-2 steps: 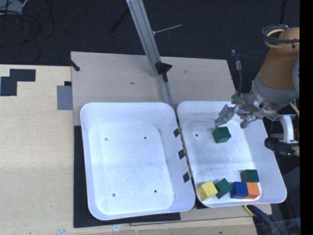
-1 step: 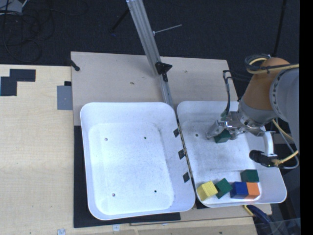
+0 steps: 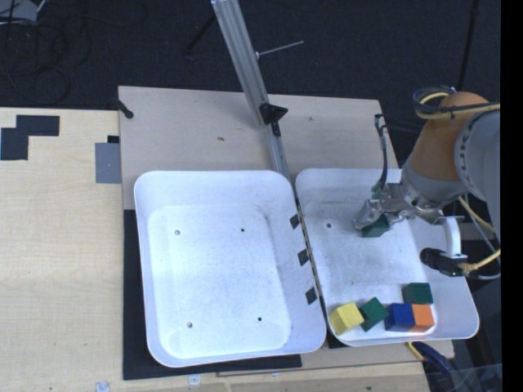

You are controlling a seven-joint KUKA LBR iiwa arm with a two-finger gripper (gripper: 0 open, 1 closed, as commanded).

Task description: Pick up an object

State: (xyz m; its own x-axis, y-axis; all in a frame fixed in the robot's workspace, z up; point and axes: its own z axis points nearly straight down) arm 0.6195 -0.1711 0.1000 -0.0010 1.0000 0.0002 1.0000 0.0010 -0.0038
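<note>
Metal gripper (image 3: pixel 375 221) on dark green block (image 3: pixel 377 229), smooth white plastic bin (image 3: pixel 343 194)

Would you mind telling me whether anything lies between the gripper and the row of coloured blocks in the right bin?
Nothing visible does. The gripper hovers over the upper part of the right white bin, with something dark green at its tip. Bare bin floor separates it from the yellow block, green block and blue block along the near wall.
</note>
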